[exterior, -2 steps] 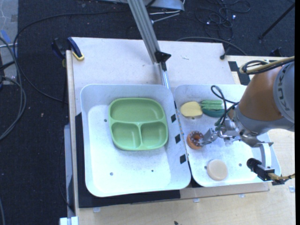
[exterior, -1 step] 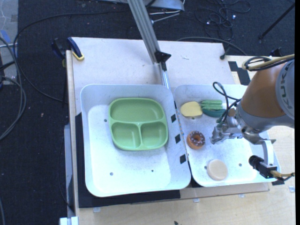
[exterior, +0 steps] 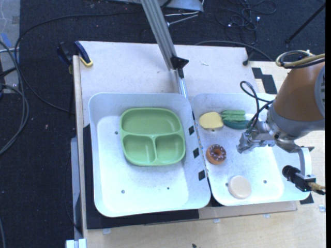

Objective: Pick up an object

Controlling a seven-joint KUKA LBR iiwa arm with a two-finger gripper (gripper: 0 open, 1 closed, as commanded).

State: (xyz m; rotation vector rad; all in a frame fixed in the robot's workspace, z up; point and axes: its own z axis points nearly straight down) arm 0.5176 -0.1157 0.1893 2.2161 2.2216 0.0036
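Overhead, the right bin serves as the landmark: inside it, a chocolate-glazed donut lies near its left wall, a yellow rounded piece sits toward its far side, and a green object touches that piece on the side nearer the arm. A pale round disc rests near the bin's front edge. The end effector hangs over the bin's middle, right of the donut, nothing visibly between its tips. Left of this bin, the other bin holds a green divided plate.

- arm cut off by right edge
- green item partly hidden behind cables
- right bin far side hidden under arm
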